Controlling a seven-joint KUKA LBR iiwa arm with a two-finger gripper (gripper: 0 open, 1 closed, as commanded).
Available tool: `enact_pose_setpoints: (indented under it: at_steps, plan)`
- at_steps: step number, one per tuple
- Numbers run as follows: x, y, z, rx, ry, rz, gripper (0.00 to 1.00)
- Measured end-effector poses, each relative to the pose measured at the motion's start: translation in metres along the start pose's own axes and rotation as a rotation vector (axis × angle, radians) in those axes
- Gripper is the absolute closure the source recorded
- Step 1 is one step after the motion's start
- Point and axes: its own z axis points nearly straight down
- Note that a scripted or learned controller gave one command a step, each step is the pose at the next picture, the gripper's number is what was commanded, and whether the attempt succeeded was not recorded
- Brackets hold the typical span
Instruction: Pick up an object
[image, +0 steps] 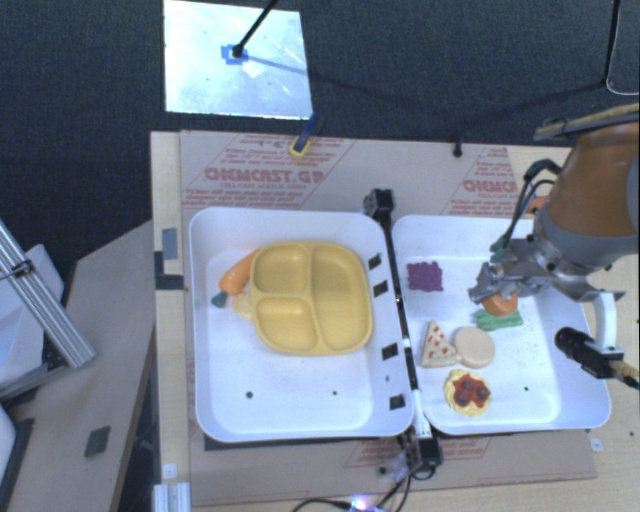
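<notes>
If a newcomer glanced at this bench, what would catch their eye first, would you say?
Probably the yellow divided plate in the left bin, an orange carrot toy tucked at its left edge. Next, the end effector low over an orange-and-green toy in the right bin.

An orange toy with a green end (497, 310) lies in the right bin (540, 400), near its far right side, directly under the arm's wrist, which partly hides it; its exact shape is unclear.
</notes>
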Motion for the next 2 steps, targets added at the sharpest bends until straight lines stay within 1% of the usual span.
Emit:
enact_pose_setpoints:
  at_steps: [1, 2]
  plan:
    - [0.0112, 0.0089, 0.0077, -0.002, 0.000, -0.005, 1.00]
    - [0.0139, 0.0055, 0.0086, -0.001, 0.001, -0.003, 1.00]
